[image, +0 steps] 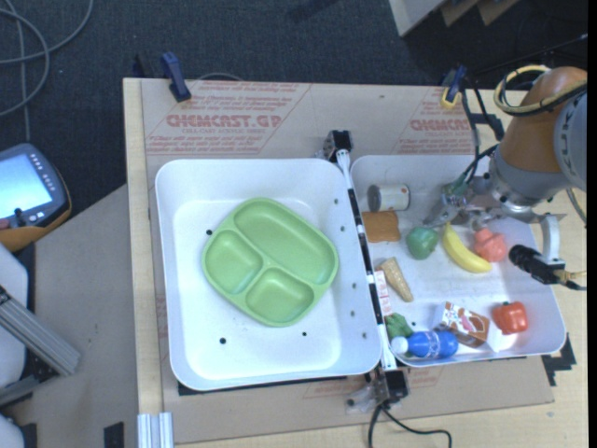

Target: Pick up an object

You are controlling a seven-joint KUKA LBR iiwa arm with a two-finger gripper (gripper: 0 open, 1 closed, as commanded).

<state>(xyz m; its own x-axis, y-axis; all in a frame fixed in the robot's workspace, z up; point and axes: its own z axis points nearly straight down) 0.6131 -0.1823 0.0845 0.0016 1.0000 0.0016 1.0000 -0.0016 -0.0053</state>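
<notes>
My gripper (459, 209) hangs low over the back of the right bin (550, 343), just above the top end of a yellow banana (465, 251). A green pepper (422, 242) lies to the banana's left and a pink-orange fruit (490, 245) to its right. Nothing is visibly held. Further back sit a small grey can (389, 197) and a brown bread slice (381, 225). Toward the front lie a tan cone-shaped piece (397, 279), a snack packet (465, 324), a red pepper (510, 317), a blue bottle (430, 345) and a small green item (398, 325).
The left bin (182, 250) holds a green divided plate (270, 261). The arm (536, 133) comes in over the right bin's back right corner, and a black part (534, 264) sticks out by the right wall. Clamps stand at the bench's far edge.
</notes>
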